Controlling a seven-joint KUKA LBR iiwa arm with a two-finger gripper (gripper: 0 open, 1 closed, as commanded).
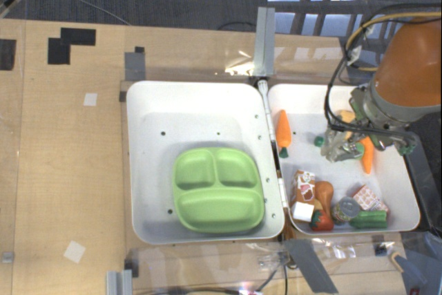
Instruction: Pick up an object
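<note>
We see the arm [413, 65] reaching over the right bin [409, 190], with the gripper [340, 147] low near the bin's middle, close beside a small carrot [367, 157] by the right wall. That placement suggests to us a try at something there, though which item is meant we cannot say. Whether the gripper is open or closed we cannot tell; its tip is a grey blur and nothing is visibly held in it.

A larger carrot [284, 129] lies along the bin's left wall. The other candidates sit heaped along the near edge: a white box [304, 209], a brown piece [323, 193], a red piece [322, 222], a green piece [369, 220] and a patterned packet [369, 198] toward the near right corner. Packed so tightly, they look harder to take singly.

The left bin [148, 114] holds a green tray [218, 190] near its near edge.

The arm's bulk covers the right bin's far right corner, and a small green bit [320, 141] beside the gripper is too small to identify.
</note>
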